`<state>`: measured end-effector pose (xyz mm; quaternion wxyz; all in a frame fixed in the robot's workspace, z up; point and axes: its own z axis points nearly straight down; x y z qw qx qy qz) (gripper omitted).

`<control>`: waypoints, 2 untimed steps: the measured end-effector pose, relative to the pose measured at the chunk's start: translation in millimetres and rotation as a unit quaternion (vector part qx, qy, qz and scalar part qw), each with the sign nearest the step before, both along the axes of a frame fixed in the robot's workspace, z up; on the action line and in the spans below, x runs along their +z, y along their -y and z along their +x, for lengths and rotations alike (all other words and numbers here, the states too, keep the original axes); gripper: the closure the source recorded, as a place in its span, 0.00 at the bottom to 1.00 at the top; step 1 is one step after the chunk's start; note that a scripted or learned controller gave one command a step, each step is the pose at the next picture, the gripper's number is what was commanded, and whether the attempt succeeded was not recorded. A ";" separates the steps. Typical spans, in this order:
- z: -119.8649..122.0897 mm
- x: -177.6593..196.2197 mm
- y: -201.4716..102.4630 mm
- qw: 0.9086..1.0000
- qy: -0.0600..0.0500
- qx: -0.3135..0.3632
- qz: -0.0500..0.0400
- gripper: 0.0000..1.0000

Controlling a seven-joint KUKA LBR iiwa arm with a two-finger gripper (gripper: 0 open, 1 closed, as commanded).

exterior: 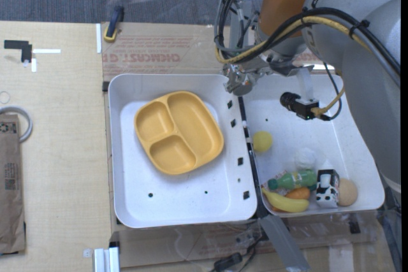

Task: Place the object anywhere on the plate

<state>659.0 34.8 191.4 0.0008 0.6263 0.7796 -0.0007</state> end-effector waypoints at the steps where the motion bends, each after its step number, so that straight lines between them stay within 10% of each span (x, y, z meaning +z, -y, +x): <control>1: 0.1 0.1 0.0 1.000 0.000 0.000 0.000 0.00; 2: -121.3 -0.5 16.2 0.998 -0.001 0.061 0.000 0.00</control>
